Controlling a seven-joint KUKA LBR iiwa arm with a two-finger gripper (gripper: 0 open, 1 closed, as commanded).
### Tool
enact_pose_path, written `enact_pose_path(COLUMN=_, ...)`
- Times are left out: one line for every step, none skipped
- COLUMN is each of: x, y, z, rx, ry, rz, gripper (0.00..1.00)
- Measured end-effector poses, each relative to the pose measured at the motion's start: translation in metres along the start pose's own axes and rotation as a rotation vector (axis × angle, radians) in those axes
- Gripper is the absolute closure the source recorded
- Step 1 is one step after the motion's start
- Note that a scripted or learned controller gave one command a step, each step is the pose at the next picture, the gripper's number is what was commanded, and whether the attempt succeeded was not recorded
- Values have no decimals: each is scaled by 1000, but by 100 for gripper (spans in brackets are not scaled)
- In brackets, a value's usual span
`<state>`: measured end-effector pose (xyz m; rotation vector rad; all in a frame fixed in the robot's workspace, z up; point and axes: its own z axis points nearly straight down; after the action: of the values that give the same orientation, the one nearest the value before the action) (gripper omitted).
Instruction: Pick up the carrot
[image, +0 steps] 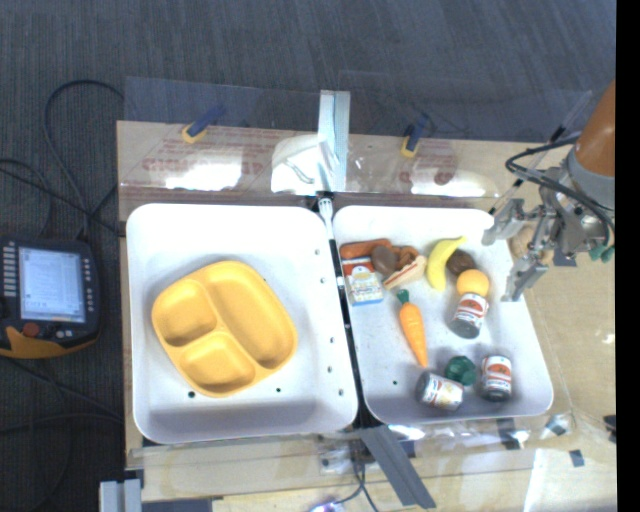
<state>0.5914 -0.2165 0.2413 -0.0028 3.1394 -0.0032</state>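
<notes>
The small orange carrot with a green stem cap (412, 331) lies flat on the floor of the right shallow white bin (530, 340), left of that bin's centre, its long axis running from the green cap at the upper left toward the tapered tip at the lower right. A yellow banana (441, 260) sits above it near the bin's far edge, and a small tin can with a red label (468, 313) stands just to its right. The metal two-finger gripper (520, 255) hangs above the bin's right rim, its fingers spread apart with nothing between them. A yellow compartment tray (222, 325) rests in the left white bin (160, 225).
</notes>
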Motion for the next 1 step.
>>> enact_pose_path(x=-2, y=55, z=142, rx=-5, ry=8, rz=-42, gripper=0)
